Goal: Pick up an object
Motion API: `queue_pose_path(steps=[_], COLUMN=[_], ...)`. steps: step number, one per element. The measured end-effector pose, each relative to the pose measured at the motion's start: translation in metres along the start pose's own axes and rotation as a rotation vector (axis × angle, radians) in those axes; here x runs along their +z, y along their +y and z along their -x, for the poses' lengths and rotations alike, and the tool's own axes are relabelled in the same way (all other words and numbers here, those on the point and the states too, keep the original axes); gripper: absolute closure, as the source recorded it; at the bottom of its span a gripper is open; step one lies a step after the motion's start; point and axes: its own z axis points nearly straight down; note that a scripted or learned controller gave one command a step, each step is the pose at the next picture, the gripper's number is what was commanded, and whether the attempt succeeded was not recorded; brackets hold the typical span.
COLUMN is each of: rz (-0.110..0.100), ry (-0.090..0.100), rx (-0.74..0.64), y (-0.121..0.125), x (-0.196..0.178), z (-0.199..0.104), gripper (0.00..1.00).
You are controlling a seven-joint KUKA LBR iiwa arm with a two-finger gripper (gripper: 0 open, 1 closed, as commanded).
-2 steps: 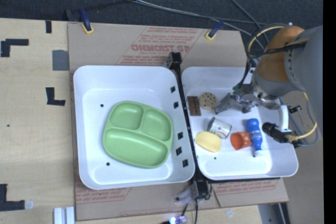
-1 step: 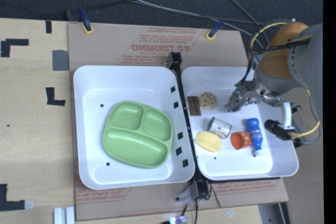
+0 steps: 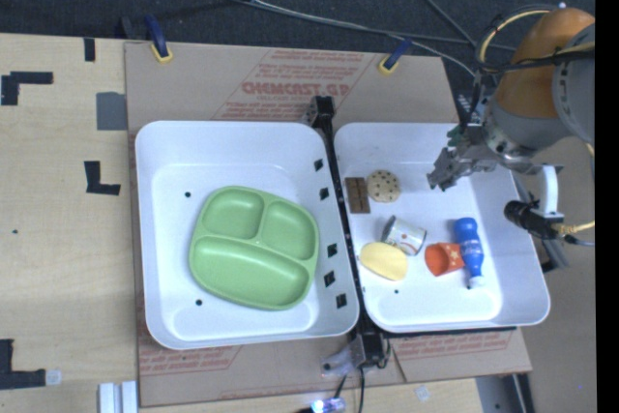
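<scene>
Right bin (image 3: 437, 138) holds several small objs, all candidates for the pick: a round tan cookie w/ dark specks (image 3: 384, 185) just beside a brown rectangular bar (image 3: 357, 194) near the bin's left wall; below them a small silver-and-white can (image 3: 403, 235) lying on its side, touching or nearly touching a pale yellow lemon-shaped obj (image 3: 384, 260) at its lower left; further right an orange-red cup-like piece (image 3: 444, 258) right next to a blue bottle (image 3: 469, 249) w/ white cap end, lying lengthwise toward the bin's front. Left bin (image 3: 160, 155) carries a green divided plate (image 3: 255, 247), 3 compartments, tilted diagonally. Both bins sit on a cardboard sheet (image 3: 290, 82) over the wood tabletop (image 3: 53, 208). End effector (image 3: 447, 175) hangs over the upper right part of the right bin, dark tip pointing down-left, apart from the cookie and well above the bottle in the view. Nothing seen between its tips; how far open – can't tell, too dark and small. Arm (image 3: 542, 73), grey w/ orange band, enters from the right.
</scene>
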Motion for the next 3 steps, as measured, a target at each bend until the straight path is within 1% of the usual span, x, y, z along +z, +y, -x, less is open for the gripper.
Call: queue_pose_path(steps=[1, 2, 3], rz=[0.0, -0.001, -0.001], ry=[-0.001, 0.0, 0.0], rx=[0.001, 0.0, 0.001], y=[0.006, 0.001, 0.002], x=[-0.047, -0.102, -0.139], z=[0.007, -0.001, -0.001], gripper=[1.0, 1.0, 1.0])
